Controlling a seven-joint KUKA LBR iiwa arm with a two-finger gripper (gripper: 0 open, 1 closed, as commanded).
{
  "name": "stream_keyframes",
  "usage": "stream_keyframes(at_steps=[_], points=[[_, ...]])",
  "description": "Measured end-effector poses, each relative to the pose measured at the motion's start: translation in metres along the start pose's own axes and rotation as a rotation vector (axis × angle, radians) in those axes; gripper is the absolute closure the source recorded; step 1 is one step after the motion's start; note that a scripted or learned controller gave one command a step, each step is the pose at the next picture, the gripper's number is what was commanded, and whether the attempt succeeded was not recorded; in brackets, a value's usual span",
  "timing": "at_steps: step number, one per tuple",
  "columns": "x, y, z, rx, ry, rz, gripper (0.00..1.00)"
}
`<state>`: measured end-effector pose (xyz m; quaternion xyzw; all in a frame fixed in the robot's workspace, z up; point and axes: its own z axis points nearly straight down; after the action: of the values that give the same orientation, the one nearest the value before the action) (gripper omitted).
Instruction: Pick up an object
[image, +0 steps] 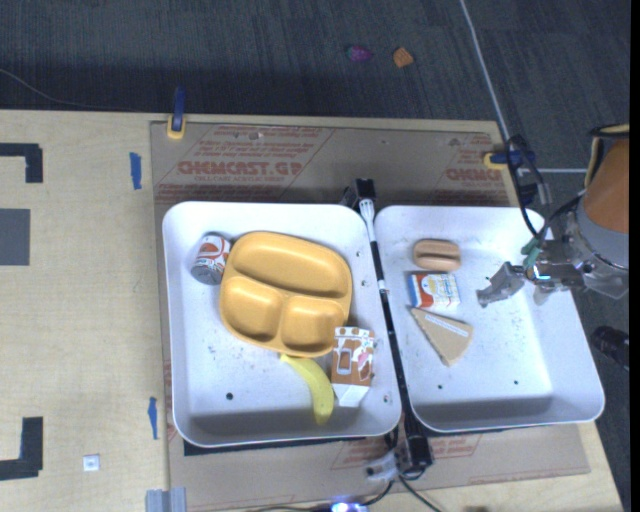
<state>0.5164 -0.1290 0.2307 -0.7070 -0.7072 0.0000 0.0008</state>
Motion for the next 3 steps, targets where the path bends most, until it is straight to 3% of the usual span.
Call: stream_keyframes(at_steps=[1, 2, 3], points=[[-0.044, -0.018, 0.128, 0.000, -0.001, 0.001, 0.00], [-0.002, -0.034, 0.142, -0.016, -0.011, 0.004, 0.00], [0.019, -0.033, 0.142, -0.017, -0.011, 0.003, 0.00]])
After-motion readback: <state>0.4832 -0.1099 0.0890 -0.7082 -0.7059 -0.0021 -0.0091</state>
